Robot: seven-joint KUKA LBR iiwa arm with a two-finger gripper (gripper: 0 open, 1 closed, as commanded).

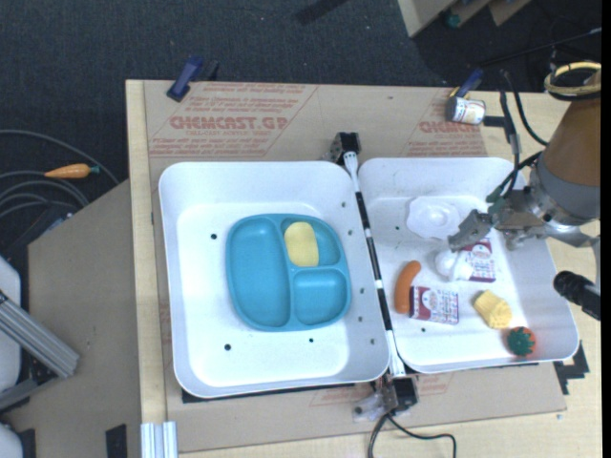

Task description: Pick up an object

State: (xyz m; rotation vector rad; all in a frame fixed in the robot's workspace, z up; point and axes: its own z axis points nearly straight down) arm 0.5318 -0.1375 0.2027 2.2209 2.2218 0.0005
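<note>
Item: small white packet (474, 261) with dark red print, right bin (535, 351), lying just under the gripper (471, 234).

Landmark: orange sausage-shaped toy (407, 284). The white packet lies to the right of it and a little further back; a second, darker packet (434, 304) lies just right of it toward the front; a clear plastic cup (431, 218) sits behind it; a yellow block (493, 309) and a red-and-green berry toy (519, 341) lie further right, nearer the front wall. Whether the jaws stand open or closed cannot be told. Handling, by judgement: light, soft, crinkly, likely slippery film; flat faces give little purchase, so pinch across a raised edge or its bulging middle. Blue divided tray (263, 275) occupies the left bin (191, 256).
</note>
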